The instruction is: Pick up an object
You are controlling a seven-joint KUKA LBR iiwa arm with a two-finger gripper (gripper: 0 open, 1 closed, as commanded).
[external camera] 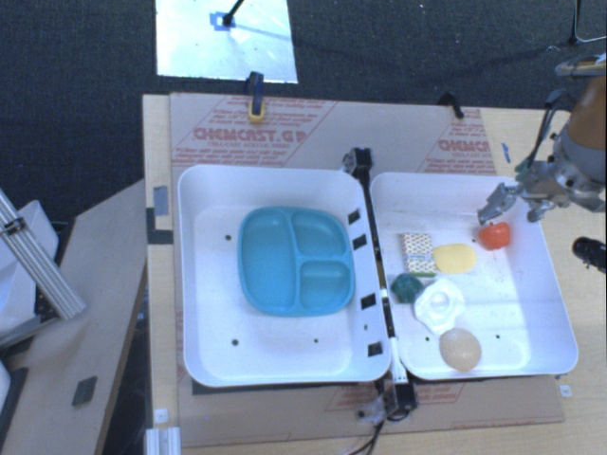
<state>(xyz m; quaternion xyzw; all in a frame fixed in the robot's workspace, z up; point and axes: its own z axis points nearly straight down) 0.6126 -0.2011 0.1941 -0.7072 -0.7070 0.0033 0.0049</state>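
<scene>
- Camera view, looking down: we find the gripper [513,205] over the right bin [560,311], near its far right corner, just above and beside an orange-red ball [494,236].
- Finger spread is too small and blurred to read; we cannot tell whether the tool is released or clenched, and we see nothing between its tips.
- Remaining items in that bin sit toward its left wall: a patterned block [417,251] touching a yellow piece [454,258], a dark green item [407,287], a white fried-egg shape [439,303], and a beige egg [461,349] near the front edge.
- A blue divided plate [294,260] lies in the left bin [204,349].
- Risk, in our judgement: the ball is round and may roll away from an off-centre close, since the gripper appears offset toward the far right of it.
- Risk: the ball lies close to the right wall, so a descent there could strike the rim.
</scene>
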